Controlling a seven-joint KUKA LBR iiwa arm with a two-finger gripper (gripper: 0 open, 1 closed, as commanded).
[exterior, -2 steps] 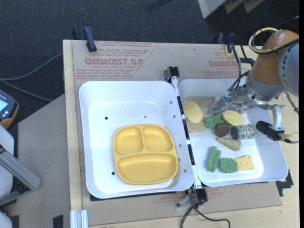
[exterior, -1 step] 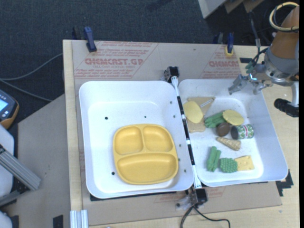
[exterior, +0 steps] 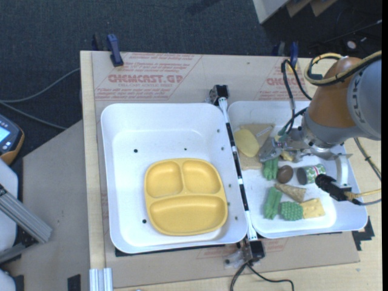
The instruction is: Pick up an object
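Observation:
The right bin point(exterior: 348, 223) holds several toy foods. Among them are a pale yellow lemon point(exterior: 246, 142), a tan slice point(exterior: 260, 130), a brown ball point(exterior: 285, 174), a small green can point(exterior: 310, 173), a tan cone point(exterior: 292, 191), a green pod point(exterior: 271, 204), a bumpy green piece point(exterior: 291, 211) and a yellow cracker point(exterior: 313, 208). My gripper point(exterior: 280, 149) is down low in this bin, just right of the lemon and above the brown ball. The wrist hides what lies beneath it.
In the left bin point(exterior: 121, 132) lies a yellow divided plate point(exterior: 185, 196). The ridge between the bins point(exterior: 235, 162) runs just left of the lemon. A black fitting point(exterior: 330, 187) with cables hangs off the arm over the right bin.

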